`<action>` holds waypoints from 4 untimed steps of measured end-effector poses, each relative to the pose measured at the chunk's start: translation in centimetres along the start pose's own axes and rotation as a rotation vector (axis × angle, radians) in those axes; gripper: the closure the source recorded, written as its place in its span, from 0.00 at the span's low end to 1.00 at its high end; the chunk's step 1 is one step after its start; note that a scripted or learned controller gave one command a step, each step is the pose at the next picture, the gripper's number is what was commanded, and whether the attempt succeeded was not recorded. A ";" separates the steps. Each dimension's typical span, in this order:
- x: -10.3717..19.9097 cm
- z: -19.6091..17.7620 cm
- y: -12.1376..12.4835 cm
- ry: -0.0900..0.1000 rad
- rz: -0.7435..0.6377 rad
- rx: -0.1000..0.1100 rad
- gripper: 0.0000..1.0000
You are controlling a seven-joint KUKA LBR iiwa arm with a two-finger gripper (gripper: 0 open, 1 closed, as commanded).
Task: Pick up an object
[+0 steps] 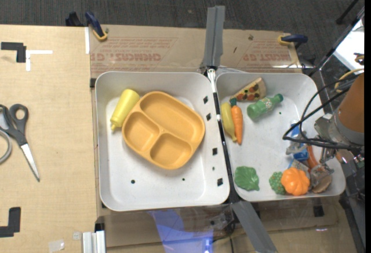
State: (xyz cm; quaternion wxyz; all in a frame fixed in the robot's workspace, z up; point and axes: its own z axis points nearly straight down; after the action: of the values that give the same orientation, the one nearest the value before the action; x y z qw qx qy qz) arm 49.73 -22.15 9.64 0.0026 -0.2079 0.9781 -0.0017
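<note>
Right now we see the pincer [313,160] low over the right bin [261,147], orange pumpkin [295,181] just beside it, front-left; grip state unclear.

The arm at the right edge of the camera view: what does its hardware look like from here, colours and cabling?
An orange-brown rounded band sits above a grey metallic wrist section. Thin black cables loop out across the right white bin beside it. Lower down, the end effector is a dark cluster with small blue and reddish-orange parts; its fine detail is too blurred to make out.
</note>
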 end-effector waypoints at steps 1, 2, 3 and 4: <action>-0.9 0.0 0.4 -0.001 0.080 0.003 0.00; 0.4 -0.1 1.1 -0.006 0.033 0.004 0.00; 0.5 0.0 0.4 -0.003 -0.014 0.000 0.00; 0.4 0.0 0.4 -0.001 -0.037 0.000 0.00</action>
State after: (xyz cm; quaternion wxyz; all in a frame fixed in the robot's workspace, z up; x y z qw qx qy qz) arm 49.25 -21.97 9.65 0.0032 -0.2259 0.9741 -0.0016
